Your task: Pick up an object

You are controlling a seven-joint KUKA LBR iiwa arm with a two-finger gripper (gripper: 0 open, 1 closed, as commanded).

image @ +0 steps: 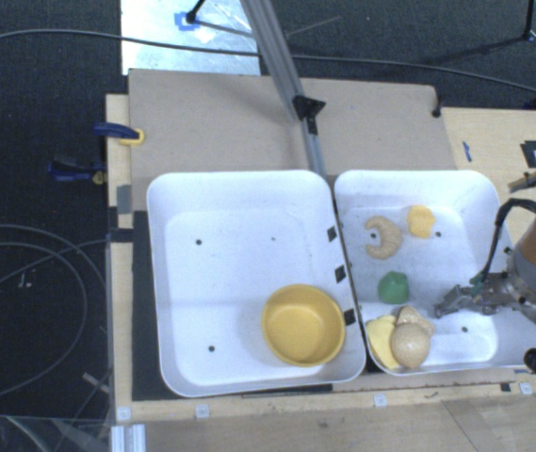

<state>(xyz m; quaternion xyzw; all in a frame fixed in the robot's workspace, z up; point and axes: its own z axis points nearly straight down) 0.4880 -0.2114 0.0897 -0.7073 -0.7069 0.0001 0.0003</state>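
My gripper [448, 303] hangs low over the right bin [479, 191], near its right side, pointing left. Just to its left a tan round bun [410, 343] rests in the bin's front corner, touching a flat yellow piece [380, 331]. A green block [394, 286] sits a little behind them, apart from the gripper. Farther back are a tan croissant shape [382, 235] and a small yellow block [421, 220]. Nothing shows in the gripper's grasp.
A yellow bowl [303, 324] stands in the front right part of the left bin [183, 196]. A slanted metal pole [277, 45] comes down to the back edge between the bins. A blue and yellow clamp [117, 133] grips the bench's left edge.
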